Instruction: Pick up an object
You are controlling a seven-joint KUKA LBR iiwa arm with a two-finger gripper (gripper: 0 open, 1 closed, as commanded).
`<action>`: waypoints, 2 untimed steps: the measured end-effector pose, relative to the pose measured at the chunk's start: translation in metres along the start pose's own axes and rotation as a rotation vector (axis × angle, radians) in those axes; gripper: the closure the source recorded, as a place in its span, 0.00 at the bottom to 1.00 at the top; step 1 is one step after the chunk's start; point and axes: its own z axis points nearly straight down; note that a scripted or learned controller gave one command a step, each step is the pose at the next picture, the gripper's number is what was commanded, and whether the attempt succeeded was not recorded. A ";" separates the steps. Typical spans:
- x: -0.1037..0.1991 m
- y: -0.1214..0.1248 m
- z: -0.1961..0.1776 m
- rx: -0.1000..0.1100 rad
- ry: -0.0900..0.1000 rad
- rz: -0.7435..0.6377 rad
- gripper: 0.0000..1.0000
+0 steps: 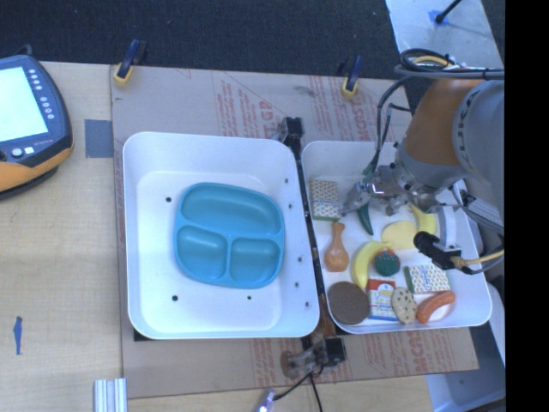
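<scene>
Grey hand point(367, 197) low over right bin point(480, 316), perhaps touching green pepper point(366, 220).

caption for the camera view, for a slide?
KUKA arm's gripper low over the toy-filled right bin; blue divided tray in left bin.

toy foods point(386, 269) | assorted, lying jumbled | right bin point(480, 312), near half
</scene>
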 end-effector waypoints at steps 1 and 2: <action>-0.017 -0.077 0.000 -0.002 0.001 0.000 0.00; 0.008 -0.132 0.001 -0.002 0.001 0.001 0.00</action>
